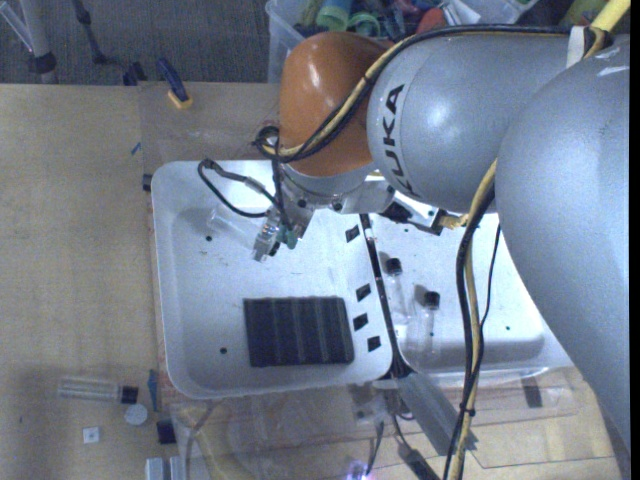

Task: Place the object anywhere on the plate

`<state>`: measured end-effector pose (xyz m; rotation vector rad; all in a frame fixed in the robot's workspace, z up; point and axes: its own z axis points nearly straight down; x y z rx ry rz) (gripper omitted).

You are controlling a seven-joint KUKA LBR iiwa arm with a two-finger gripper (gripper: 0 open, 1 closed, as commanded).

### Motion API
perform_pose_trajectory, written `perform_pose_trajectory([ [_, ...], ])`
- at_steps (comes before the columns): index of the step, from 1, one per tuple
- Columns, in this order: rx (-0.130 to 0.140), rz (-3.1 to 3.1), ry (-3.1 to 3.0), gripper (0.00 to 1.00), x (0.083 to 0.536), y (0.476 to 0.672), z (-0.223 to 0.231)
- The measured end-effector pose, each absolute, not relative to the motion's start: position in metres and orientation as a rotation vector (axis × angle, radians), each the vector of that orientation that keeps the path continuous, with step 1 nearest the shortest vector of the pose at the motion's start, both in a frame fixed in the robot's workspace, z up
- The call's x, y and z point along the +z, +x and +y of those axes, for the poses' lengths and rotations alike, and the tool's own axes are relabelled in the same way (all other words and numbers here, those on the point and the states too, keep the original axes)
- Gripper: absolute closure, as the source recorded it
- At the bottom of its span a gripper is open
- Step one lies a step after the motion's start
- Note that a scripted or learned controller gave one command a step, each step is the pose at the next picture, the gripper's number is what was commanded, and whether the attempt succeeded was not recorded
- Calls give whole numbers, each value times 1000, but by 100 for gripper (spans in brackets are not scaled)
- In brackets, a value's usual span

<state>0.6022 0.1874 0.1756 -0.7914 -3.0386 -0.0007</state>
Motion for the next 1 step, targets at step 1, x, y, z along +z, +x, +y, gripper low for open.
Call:
perform_pose_trajectory([
  [1,-6,-3135,-279,100,137,655,194],
])
